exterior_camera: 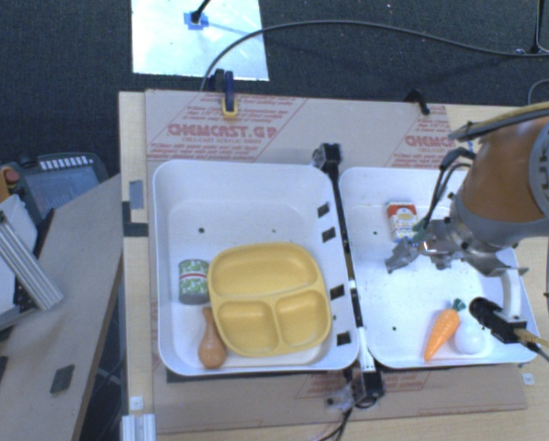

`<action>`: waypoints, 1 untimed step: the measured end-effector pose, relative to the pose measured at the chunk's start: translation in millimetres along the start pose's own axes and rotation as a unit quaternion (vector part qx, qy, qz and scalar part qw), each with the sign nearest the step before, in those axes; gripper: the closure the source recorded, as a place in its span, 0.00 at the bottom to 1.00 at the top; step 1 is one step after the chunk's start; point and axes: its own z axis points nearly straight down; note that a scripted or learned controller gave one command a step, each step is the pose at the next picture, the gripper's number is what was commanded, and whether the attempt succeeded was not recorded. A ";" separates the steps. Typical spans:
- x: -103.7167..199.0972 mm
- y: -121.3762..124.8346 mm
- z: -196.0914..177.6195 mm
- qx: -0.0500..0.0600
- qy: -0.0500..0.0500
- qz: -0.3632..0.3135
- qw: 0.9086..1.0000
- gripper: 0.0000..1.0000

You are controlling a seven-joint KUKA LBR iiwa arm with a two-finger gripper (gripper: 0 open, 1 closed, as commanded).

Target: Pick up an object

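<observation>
Standing in the right bin (381, 331), across the dark seam from the yellow plate (267, 297), a small carton (401, 220) is seen. It is red below and white on top, upright, and set further back than the plate. The gripper (401, 258) is poised just in front of the carton, level with the plate's back rim, and is carried by the grey arm (509, 186) with its orange band. Whether it is clenched or released cannot be told, and contact with the carton cannot be made out.

An orange carrot (442, 334) with a green top is laid further right of the plate, near the front wall, and a white rounded thing (470, 340) is pressed against it. The plate is divided into three wells and is held in the left bin (229, 205). A green can (193, 280) is stood just left of it, and a brown wooden piece (210, 341) is tucked at its front left corner.

Both bins are seated on a printed cardboard sheet (284, 129) behind the plate, fixed by a yellow clamp (229, 102). Dark carpet (54, 62) is spread beyond, where a pale square sheet (196, 26) is laid.
</observation>
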 end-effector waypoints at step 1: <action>2.2 -7.4 59.7 0.001 0.000 0.000 1.000 0.00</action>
